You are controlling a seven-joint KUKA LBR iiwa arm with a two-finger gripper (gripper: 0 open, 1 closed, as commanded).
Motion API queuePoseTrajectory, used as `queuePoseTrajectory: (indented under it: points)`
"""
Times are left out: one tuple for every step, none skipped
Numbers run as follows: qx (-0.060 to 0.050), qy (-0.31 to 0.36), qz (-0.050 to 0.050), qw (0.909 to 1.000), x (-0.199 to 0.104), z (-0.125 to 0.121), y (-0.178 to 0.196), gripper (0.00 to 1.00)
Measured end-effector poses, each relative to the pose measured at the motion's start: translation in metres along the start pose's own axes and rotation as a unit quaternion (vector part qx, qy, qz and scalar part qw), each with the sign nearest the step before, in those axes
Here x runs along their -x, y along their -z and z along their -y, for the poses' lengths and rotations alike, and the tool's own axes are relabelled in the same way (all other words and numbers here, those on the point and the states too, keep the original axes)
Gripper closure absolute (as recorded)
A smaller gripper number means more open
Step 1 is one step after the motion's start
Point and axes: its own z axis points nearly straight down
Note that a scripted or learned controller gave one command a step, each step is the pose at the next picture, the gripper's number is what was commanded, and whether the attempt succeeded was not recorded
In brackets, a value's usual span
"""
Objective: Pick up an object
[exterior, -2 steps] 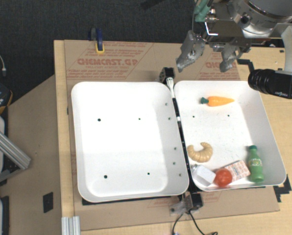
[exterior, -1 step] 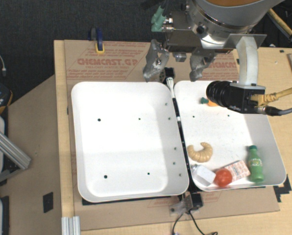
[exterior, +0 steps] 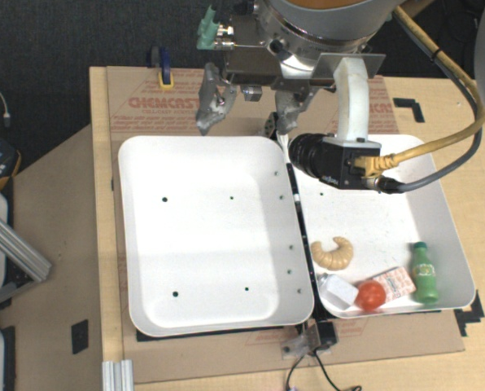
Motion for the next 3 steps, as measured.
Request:
queuePoseTrajectory:
  points:
    - [0.0,-0.002,0.001,1.0,0.0029,-0.0004,0.0005,0.0]
    - [0.0,-0.002,0.001,1.0,0.003,-0.0004,0.0005,0.0]
    - [0.0,-0.002,0.001,1.0,0.003,-0.0004,0.0005,0.0]
